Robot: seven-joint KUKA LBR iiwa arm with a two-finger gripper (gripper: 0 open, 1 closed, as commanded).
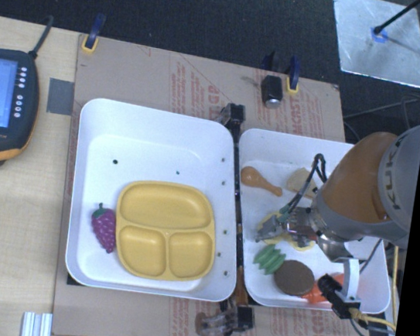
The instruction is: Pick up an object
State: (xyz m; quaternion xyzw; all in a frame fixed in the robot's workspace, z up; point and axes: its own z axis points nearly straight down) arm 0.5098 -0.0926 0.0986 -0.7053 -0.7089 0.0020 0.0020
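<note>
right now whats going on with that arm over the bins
The grey and orange arm reaches in from the right and has its gripper down in the right bin, above a green toy and a brown round piece. A wooden spoon lies further back in that bin. Nothing can be seen between the fingers, so no pick is confirmed yet. The left bin holds a yellow divided plate with purple toy grapes beside it.
</note>
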